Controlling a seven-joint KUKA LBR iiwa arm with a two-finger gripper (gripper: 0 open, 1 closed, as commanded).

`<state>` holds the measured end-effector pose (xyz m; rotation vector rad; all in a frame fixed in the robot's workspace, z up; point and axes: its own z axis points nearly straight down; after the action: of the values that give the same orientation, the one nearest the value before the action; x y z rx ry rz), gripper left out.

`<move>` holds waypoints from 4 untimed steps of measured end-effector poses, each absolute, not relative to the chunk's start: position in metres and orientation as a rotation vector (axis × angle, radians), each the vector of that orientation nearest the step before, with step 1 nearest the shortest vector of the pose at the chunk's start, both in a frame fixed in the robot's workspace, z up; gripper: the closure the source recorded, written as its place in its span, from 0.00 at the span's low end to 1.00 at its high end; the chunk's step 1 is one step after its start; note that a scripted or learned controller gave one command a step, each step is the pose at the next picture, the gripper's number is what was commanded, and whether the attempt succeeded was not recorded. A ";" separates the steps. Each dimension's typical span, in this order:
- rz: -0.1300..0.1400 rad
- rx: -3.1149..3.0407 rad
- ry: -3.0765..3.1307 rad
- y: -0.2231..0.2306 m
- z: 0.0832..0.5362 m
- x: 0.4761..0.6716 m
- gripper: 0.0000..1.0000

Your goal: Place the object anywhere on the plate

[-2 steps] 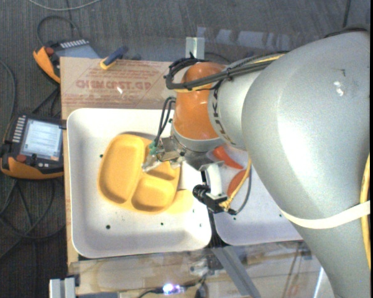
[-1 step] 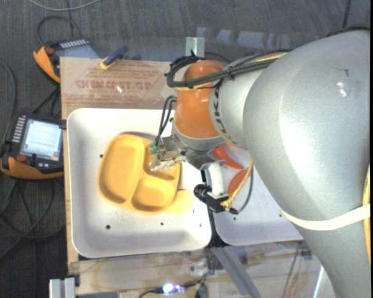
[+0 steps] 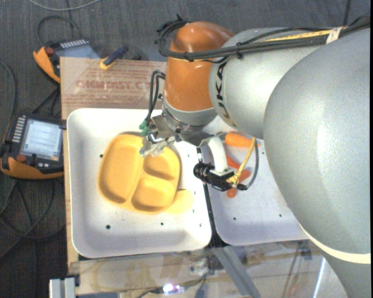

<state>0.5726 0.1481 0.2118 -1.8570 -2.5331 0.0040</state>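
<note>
The gripper (image 3: 152, 143) hovers over the yellow plate (image 3: 127, 176) in the left bin (image 3: 81, 228); its finger state cannot be told. An orange object (image 3: 239, 140) lies in the right bin (image 3: 261, 222), seemingly awaiting pickup.

Dark carpet floor (image 3: 25, 36), loose cables (image 3: 6, 73)

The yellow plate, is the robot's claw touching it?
Cannot tell. In the camera view the gripper overlaps the yellow plate from above, so no gap or contact shows.
</note>
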 end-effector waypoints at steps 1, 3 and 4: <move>0.008 -1.969 -2.448 0.071 0.182 0.604 1.00; 0.008 -2.259 -2.180 0.169 0.154 0.561 1.00; 0.007 -2.051 -2.380 0.233 0.232 0.570 1.00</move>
<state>0.5698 0.2334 0.2322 -2.0512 -2.3797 0.0071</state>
